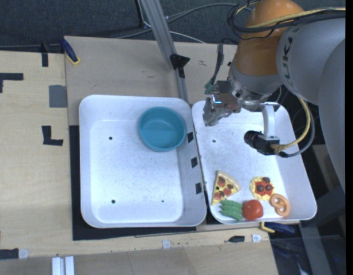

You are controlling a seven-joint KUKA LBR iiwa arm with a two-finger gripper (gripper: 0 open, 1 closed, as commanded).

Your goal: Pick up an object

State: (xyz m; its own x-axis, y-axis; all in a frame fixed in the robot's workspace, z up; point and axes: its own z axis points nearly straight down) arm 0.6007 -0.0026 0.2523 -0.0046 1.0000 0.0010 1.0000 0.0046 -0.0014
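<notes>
Arm (pixel 290 44) bends down, hand (pixel 213 114) low over right bin (pixel 299 176).

Even overhead light washes my two white bins (pixel 96 171) almost to glare; soft shadows pool under their rims on the tabletop (pixel 27 153). My tool (pixel 213 114) reads slightly blurred, the dark backdrop grainy.

The grey arm (pixel 313 44) reaches in from the right, its pincer (pixel 213 114) pointing downward.
</notes>
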